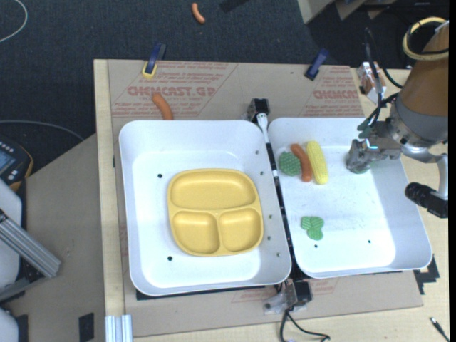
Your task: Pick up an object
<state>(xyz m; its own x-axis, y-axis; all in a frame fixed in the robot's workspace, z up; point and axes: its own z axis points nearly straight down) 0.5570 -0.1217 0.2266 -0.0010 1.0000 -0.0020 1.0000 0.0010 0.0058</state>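
Grey metal with an orange band, the arm reaches in from the right and bends down over the far right part of the right bin. Its gripper points down, close to the bin floor; I cannot tell whether it is open or closed, and nothing shows in its grasp.

Just to the left of the gripper lies a yellow corn cob, with an orange sausage touching its left side and a green leafy piece beside that again. Nearer the camera and left of the gripper, well apart from it, lies a second small green piece.

Further left sits the left bin, holding a yellow plate with three compartments. Both bins rest on a brown cardboard sheet printed with red letters; another orange sausage lies on the sheet behind the left bin. Blue clamps hold the sheet's far edge. Beyond is dark carpet, where a third orange sausage lies far to the left of the gripper.
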